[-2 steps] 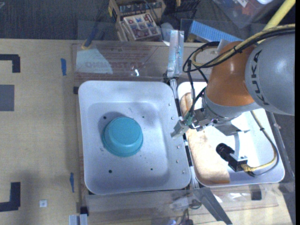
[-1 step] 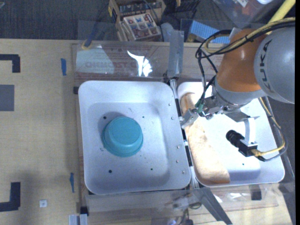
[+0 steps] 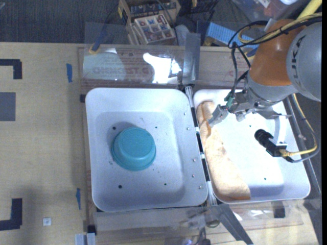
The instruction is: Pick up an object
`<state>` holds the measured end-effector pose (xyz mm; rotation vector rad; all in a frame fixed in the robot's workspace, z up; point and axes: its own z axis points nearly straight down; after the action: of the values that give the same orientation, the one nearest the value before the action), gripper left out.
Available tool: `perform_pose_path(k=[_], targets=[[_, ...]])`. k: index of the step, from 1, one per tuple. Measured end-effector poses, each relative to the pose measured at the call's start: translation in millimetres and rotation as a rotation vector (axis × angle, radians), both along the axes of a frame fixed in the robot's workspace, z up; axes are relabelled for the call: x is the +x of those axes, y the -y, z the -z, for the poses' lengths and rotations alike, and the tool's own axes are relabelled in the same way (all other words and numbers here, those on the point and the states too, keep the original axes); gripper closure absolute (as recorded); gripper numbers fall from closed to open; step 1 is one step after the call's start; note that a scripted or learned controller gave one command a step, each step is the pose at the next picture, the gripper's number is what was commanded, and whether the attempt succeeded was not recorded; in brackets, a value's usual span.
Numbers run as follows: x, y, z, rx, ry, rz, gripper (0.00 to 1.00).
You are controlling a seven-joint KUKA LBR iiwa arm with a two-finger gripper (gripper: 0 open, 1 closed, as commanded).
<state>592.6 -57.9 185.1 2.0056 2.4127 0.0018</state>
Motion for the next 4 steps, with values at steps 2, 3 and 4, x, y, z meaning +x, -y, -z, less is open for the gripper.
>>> perform_pose_path(k=[2, 3, 4], targets=[[62, 80, -43, 0.000, 0.000, 0.179, 0.00], [74, 38, 65, 0.001, -0.004, -0.012, 0.00], [76, 38, 54, -0.001, 0.001, -0.014, 1.00]])
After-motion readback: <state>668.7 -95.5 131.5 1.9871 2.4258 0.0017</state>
